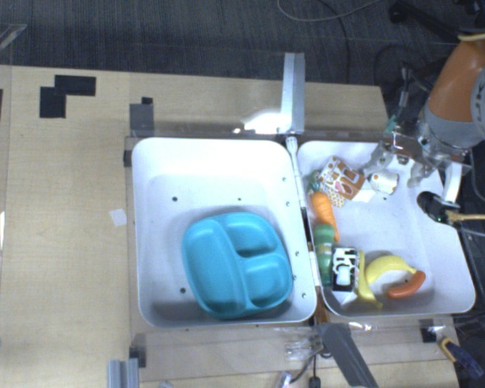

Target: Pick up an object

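A small white object is seen just beneath the gripper, near the back wall of the right bin. Whether it is held cannot be told, nor can the gripper's opening. Just left of the white object a patterned brown-and-white packet is found. Left of and in front of the white object, an orange carrot and a green item are lined along the bin's left wall. Further forward, a black-and-white box, a yellow banana and a red-orange sausage shape are grouped. Well to the left, a blue divided tray is set in the left bin.
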Controlling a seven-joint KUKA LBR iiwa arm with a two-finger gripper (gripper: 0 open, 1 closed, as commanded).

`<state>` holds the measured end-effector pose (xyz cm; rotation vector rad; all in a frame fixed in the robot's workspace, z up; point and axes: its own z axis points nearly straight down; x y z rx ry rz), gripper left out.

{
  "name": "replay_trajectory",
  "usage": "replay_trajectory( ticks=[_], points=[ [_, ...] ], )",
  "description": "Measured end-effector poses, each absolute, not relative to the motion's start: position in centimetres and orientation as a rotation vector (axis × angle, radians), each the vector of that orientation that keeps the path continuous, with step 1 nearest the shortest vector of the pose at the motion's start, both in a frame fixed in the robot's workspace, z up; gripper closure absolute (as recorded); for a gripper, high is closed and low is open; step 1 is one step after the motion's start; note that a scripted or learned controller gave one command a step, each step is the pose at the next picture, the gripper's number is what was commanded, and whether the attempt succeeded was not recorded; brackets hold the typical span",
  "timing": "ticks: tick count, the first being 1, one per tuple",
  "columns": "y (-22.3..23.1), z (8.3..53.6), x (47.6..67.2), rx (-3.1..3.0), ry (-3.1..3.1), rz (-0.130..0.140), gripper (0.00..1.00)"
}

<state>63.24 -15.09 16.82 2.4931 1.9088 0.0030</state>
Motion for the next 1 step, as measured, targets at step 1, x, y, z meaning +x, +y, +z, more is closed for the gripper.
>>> replay_trajectory(
  ticks=[1],
  points=[
    [-13.12, 18.28, 64.55, 2.713, 1.579, 0.003, 0.0]
  ],
)
